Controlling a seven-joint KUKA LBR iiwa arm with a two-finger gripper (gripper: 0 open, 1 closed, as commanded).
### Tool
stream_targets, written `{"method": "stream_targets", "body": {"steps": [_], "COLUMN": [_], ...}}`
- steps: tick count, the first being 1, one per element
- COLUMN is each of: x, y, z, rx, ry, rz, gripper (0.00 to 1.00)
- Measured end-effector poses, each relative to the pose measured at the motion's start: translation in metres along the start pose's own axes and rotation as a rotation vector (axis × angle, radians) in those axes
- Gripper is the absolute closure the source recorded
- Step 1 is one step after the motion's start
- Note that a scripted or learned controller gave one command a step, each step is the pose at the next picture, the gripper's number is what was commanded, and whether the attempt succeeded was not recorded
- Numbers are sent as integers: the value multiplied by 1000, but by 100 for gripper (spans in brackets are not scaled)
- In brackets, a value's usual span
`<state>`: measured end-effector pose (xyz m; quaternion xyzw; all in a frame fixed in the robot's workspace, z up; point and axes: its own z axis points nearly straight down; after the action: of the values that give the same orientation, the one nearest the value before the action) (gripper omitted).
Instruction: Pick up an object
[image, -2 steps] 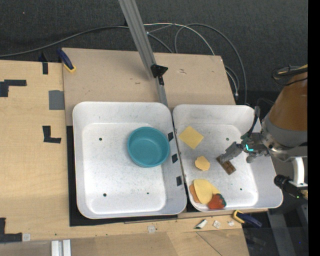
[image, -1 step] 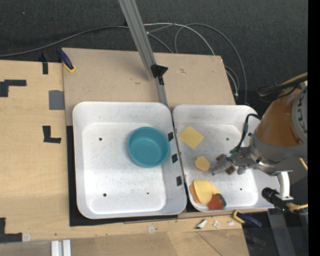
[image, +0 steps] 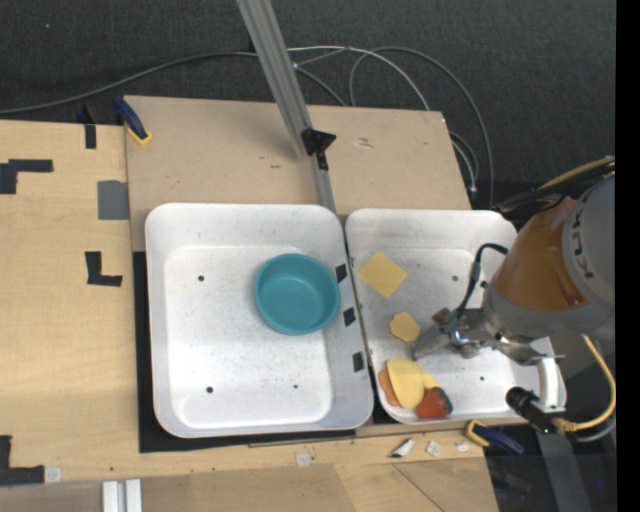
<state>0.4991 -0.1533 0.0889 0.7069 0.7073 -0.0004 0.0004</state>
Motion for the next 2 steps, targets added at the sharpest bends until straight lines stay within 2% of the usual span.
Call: {"method": "stream_targets", "body": {"steps": [1,2], "x": [1,-1], "y": [0,-3], "z": [-11,-53], "rx": [1,-1], "ry": [2,1], "rz": [-1,0], "gripper": [100,100]}}
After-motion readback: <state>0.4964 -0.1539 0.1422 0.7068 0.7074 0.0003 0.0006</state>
